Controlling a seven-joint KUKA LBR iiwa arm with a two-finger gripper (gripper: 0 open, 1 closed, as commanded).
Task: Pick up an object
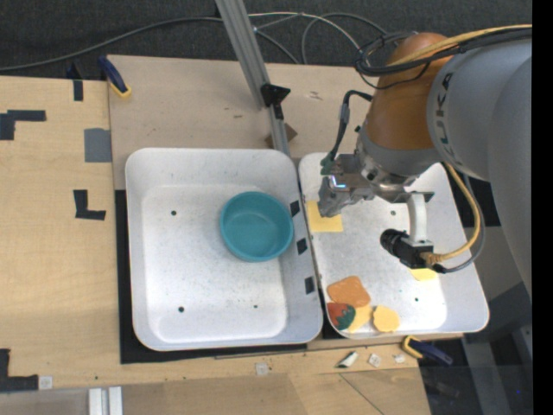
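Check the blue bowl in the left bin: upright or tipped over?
Upright. The blue bowl sits mouth up in the left bin; its round rim and inner floor face the camera, with nothing visible inside.

Left bin (155, 318): a teal bowl (256, 225), round, upright with its mouth up, lies right of centre, nearer the bin's right edge. Right bin (467, 314): a flat pale-yellow square piece (327, 223) lies against the left edge, partly covered from above. Near the front-left corner sit an orange lump (349, 290), a small red-and-green object (342, 316) touching its front side, and a round yellow piece (385, 319) just to their right. A small yellow bit (423, 274) lies towards the right edge.
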